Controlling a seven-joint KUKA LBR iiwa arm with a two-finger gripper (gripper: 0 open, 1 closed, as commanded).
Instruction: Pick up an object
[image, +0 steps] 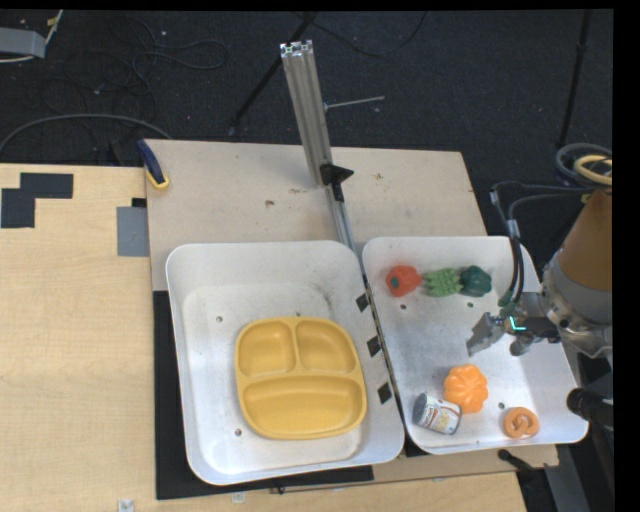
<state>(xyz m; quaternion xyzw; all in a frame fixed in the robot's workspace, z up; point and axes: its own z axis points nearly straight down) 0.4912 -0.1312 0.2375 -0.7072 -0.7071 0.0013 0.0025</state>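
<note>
Jaws (497, 336) are seen apart and clamped on nothing, held at mid-right of the frame inside the right bin (400, 260); the orange pumpkin-like toy (466, 387), the likeliest pick, lies just below them.

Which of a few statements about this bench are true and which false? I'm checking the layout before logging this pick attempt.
1. The yellow plate lies in the left bin. True.
2. The orange pumpkin sits on the yellow plate. False: it is in the right bin, beside the small can.
3. The gripper hangs over the right bin. True.
4. The gripper holds the red tomato. False: the tomato lies apart from it, near the bin's far edge.
5. A green toy lies beside the tomato. True.
</note>
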